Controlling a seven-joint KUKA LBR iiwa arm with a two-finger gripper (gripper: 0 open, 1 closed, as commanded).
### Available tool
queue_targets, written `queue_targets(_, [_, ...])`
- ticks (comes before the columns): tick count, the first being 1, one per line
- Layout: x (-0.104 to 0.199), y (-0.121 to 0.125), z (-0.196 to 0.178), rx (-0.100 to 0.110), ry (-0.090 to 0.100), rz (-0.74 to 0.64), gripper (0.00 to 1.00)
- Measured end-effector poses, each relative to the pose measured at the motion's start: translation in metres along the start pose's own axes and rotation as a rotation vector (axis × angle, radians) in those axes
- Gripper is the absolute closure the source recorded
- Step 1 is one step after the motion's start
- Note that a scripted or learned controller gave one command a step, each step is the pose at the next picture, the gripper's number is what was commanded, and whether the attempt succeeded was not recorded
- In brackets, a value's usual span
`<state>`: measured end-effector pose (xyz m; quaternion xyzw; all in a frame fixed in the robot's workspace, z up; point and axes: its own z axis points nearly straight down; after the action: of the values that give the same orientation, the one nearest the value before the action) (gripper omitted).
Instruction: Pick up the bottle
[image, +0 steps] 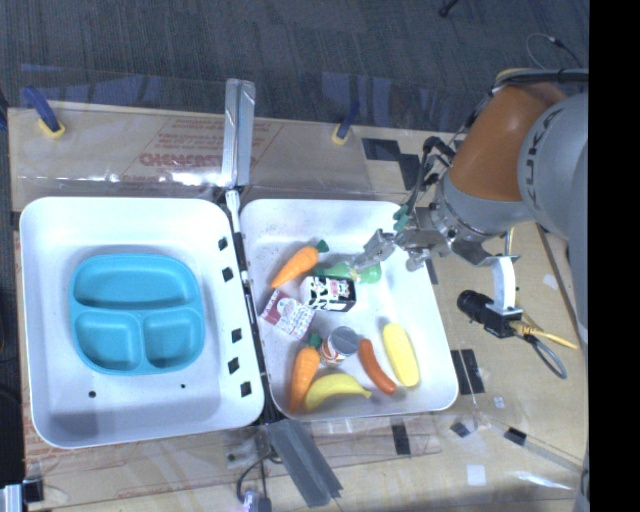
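The bottle (362, 268) is small and pale green. It lies in the right bin (420, 215) near the middle of its far half, just right of a black-and-white carton (330, 291). My gripper (384, 246) reaches in from the right and its tip sits right at the bottle's upper right end, overlapping it in the view. The bottle's far end is hidden behind the gripper tip. From this angle I cannot say if the bottle is held or only touched.
The right bin also holds an orange carrot (295, 266), a pink-and-white packet (288, 315), a small can (342, 342), a second carrot (305, 370), a banana (335, 390), a red sausage (377, 367) and a yellow piece (401, 353). The left bin (40, 400) holds a blue divided tray (140, 310).
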<state>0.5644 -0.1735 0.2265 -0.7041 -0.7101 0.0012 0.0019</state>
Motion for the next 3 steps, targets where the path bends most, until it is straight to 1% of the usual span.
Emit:
queue_targets(1, [0.026,-0.03,-0.005,-0.001,0.0,0.016,0.0])
queue_targets(2, [0.001,0.023,0.051,-0.001,-0.002,0.063,0.0])
queue_targets(3, [-0.03,0.044,0.123,-0.021,0.002,0.228,0.0])
